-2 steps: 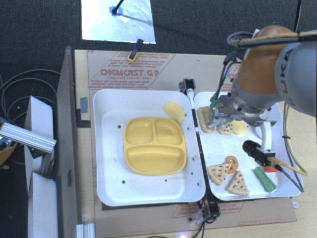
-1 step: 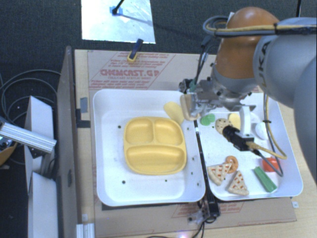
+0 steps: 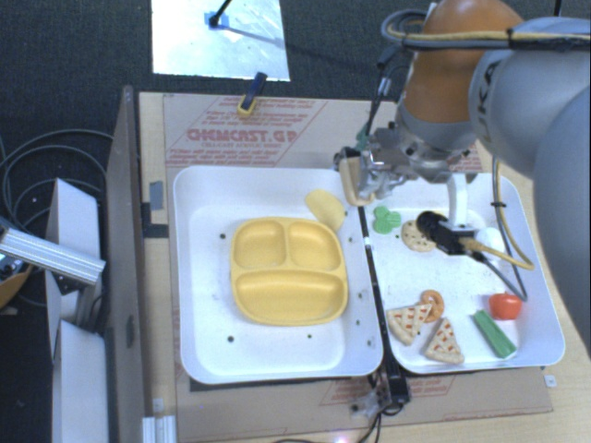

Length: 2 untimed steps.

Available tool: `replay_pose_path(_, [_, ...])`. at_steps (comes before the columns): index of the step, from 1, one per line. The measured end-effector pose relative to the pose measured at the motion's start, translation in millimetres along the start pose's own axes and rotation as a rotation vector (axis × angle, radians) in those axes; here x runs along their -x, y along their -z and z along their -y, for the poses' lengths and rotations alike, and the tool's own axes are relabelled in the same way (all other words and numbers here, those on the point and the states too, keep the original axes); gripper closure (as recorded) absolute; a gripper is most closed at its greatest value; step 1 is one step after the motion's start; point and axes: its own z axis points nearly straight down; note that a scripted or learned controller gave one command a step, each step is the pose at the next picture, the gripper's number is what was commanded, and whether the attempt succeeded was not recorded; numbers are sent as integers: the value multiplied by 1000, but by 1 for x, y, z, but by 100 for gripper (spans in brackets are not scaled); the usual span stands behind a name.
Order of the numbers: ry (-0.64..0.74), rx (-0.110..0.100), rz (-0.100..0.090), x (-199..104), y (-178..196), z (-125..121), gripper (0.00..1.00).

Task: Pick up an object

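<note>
Chip (image 3: 325, 209), pale yellow, just left of and below the gripper (image 3: 362, 179), lying in the left bin (image 3: 199, 247) against the yellow tray's (image 3: 288, 270) top right corner, long axis slanting from upper left to lower right. Cannot tell how the gripper stands. Right of and below it: green piece (image 3: 385, 218), cookie (image 3: 417, 237), pizza slices (image 3: 427, 330), tomato (image 3: 505, 305).

Yellow tray (image 3: 288, 270) in left bin (image 3: 199, 275); gripper (image 3: 362, 185) above bins' divider; toy food right.
</note>
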Motion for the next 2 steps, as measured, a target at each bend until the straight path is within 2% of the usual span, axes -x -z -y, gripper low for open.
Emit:
replay_pose_path(1, [-7, -4, 1, 31, -6, 16, 100])
replay_pose_path(2, [-12, -7, 3, 109, -61, 9, 100])
